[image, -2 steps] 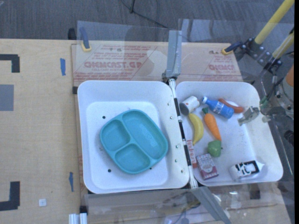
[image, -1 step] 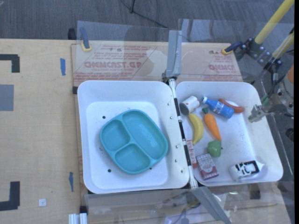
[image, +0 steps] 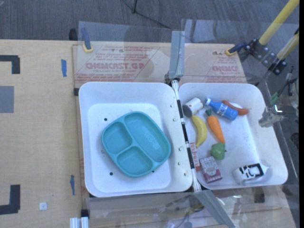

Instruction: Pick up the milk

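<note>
The milk (image: 250,172) is a small white carton with black cow patches. It lies on its side in the front right corner of the right bin (image: 266,141), against the front wall. It is apart from the other items, and nothing covers it.
The right bin also holds a pink-red carton (image: 210,169), a green pepper (image: 218,150), a carrot (image: 216,128), a banana (image: 200,130), a blue bottle (image: 222,109), a sausage (image: 236,107) and a grey can (image: 192,106). A teal divided plate (image: 136,143) lies in the left bin (image: 90,127). A grey fitting (image: 270,118) sits at the right rim.
</note>
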Controlling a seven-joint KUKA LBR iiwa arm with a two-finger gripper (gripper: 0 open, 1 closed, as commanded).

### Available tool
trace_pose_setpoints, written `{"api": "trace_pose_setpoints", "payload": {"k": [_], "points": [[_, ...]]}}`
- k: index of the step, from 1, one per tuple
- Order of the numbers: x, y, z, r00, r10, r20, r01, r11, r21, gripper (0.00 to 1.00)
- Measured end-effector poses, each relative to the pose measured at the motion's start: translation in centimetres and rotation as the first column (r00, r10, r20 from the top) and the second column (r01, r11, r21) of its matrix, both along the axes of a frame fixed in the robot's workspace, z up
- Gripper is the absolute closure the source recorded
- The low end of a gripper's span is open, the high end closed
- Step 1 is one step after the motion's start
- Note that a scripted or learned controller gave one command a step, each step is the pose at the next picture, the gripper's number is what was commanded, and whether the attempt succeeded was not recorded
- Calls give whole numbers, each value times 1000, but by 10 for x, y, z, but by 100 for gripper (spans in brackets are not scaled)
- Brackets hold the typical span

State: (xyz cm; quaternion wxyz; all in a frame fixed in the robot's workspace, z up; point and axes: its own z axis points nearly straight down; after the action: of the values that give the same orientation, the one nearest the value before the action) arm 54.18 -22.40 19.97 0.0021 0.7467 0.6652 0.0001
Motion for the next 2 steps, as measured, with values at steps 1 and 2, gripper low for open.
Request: {"api": "trace_pose_setpoints", "payload": {"k": [1,2], "points": [[-10,35,61,997,-83,-1,83,997,1,100],[-10,36,61,997,-83,-2,83,997,1,0]]}}
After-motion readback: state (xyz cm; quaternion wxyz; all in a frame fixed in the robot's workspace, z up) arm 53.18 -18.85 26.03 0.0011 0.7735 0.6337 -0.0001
